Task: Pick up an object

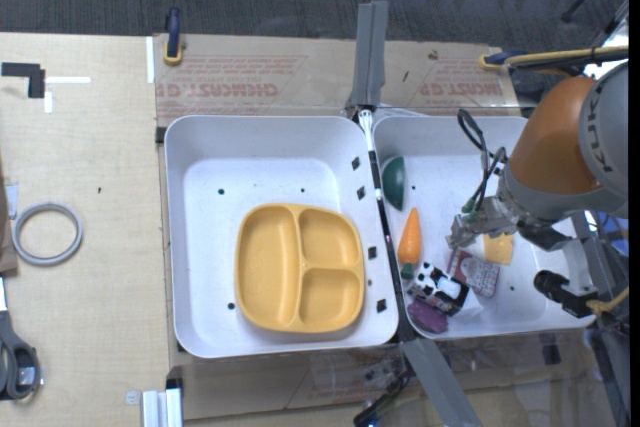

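Note:
The right bin (440, 170) holds several small things. A dark green rounded piece (394, 180) lies by the left wall, with an orange carrot (410, 237) just below it. Near the front lie a black-and-white toy (438, 286) and a purple piece (429, 317). A pink packet (484, 277) and a yellow block (499, 248) lie further right. My gripper (463, 237) hangs low over the bin's middle, right of the carrot, beside the yellow block and just above the pink packet. I see nothing lifted.
The left bin (250, 165) holds a yellow divided plate (300, 267). On the wooden bench to the left lie a grey ring (45, 233) and scissors (14, 367). The arm's orange band (556, 140) covers the right bin's far right side.

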`<state>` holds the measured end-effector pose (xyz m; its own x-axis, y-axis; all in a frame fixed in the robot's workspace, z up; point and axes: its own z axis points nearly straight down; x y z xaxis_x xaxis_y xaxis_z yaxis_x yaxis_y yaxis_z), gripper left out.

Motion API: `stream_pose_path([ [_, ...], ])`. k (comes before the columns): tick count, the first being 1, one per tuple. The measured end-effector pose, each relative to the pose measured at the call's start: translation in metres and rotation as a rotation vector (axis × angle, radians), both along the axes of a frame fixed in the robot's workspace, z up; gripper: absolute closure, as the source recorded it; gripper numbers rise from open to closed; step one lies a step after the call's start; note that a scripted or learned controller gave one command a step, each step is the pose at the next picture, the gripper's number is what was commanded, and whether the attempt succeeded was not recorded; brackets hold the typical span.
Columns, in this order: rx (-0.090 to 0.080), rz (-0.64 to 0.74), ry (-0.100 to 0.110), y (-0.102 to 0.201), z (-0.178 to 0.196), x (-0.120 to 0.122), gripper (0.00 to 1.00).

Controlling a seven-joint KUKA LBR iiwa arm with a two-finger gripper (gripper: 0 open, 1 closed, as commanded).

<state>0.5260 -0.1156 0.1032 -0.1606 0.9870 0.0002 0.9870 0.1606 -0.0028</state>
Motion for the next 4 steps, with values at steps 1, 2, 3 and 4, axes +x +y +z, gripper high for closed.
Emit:
stream_pose_path([
  [1, -0.002, -0.586, 0.001, -0.045, -0.013, -0.012, 1.00],
  [2, -0.001, -0.685, 0.001, -0.082, 0.002, -0.049, 1.00],
  [3, -0.001, -0.684, 0.001, -0.082, 0.002, -0.049, 0.00],
  [4, -0.002, -0.682, 0.003, -0.082, 0.010, -0.049, 1.00],
])
